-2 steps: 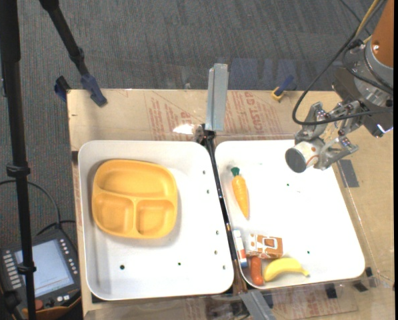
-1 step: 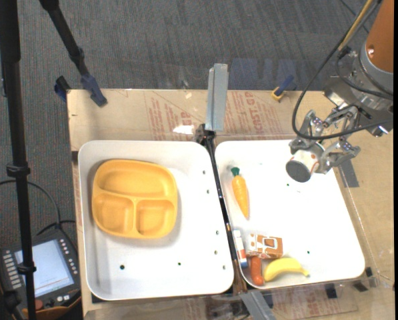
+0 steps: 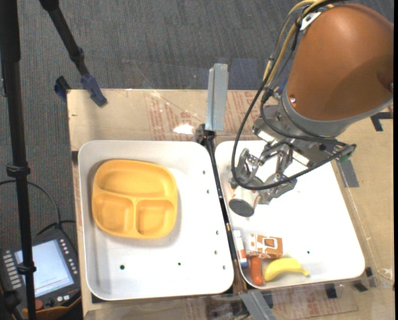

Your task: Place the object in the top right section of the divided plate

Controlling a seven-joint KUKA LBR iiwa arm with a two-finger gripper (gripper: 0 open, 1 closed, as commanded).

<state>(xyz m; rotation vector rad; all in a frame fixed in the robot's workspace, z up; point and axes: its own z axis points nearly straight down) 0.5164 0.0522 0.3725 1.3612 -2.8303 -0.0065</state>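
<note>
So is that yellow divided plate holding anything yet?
No, it is empty. The yellow plate sits in the left bin, and all three sections show bare yellow. The banana lies in the right bin.

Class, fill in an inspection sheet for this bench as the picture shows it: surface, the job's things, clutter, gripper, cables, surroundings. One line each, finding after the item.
Surface: two shallow white bins side by side, left bin and right bin, on a brown bench.
Job's things: yellow divided plate in the left bin, all three sections bare; banana at the right bin's near edge.
Clutter: orange-and-white carton beside the banana; small white cup with a dark opening on its side near the divider.
Gripper: gripper hangs above the right bin's far half, over the cup; nothing seen between its fingers.
Cables: bundle running along the arm.
Surroundings: black stand pole on the left, handheld screen on the floor.
</note>
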